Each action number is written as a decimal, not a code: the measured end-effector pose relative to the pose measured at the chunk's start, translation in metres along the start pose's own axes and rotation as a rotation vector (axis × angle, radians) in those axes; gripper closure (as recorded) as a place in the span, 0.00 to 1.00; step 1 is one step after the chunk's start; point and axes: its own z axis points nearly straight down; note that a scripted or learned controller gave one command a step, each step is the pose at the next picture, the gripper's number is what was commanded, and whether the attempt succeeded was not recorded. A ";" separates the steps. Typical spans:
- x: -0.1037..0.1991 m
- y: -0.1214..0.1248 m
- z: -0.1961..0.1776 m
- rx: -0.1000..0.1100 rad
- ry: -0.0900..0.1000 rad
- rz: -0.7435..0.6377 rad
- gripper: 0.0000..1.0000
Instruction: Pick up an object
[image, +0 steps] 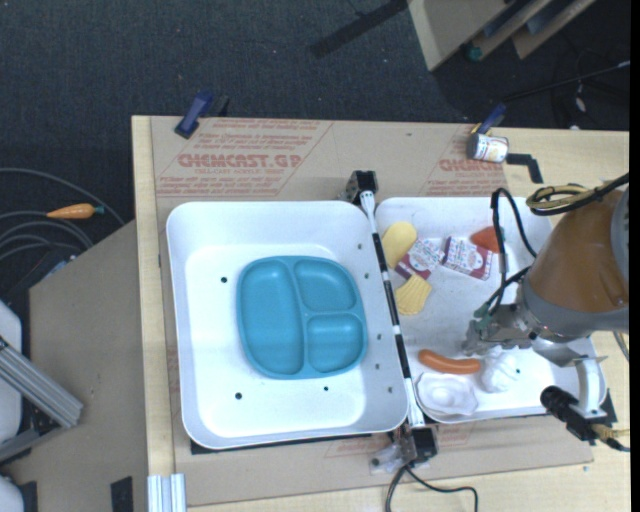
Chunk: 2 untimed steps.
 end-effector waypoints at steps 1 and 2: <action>0.000 0.000 0.000 0.000 0.000 0.000 0.00; 0.028 0.079 0.023 0.001 0.001 -0.003 0.00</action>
